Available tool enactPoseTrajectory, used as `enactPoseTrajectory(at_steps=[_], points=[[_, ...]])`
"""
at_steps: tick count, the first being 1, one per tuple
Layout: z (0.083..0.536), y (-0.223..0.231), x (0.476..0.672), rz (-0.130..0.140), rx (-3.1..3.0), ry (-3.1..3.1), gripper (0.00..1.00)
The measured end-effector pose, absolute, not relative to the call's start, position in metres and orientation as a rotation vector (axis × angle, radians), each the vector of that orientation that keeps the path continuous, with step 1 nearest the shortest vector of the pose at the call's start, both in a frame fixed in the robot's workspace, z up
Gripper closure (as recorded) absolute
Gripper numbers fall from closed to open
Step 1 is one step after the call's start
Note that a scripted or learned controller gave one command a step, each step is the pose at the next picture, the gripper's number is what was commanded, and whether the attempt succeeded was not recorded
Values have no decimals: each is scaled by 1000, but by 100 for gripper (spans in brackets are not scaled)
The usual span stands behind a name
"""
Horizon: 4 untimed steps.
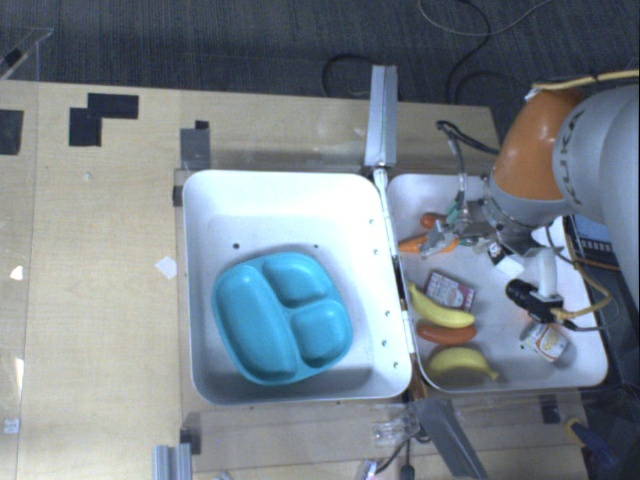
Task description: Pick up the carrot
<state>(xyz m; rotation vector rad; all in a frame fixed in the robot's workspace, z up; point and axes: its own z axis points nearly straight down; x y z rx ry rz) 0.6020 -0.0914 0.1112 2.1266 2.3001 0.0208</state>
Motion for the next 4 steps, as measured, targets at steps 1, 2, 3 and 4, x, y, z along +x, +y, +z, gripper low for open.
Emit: enactPoseTrajectory(at_steps=[1, 2, 3, 4], points=[[122, -90, 603, 25, 2124, 2300, 100], [122, -90, 603, 25, 2124, 2300, 0], [158, -101, 585, 3, 2140, 2297, 0], [106, -95, 624, 27, 2133, 2284, 0]])
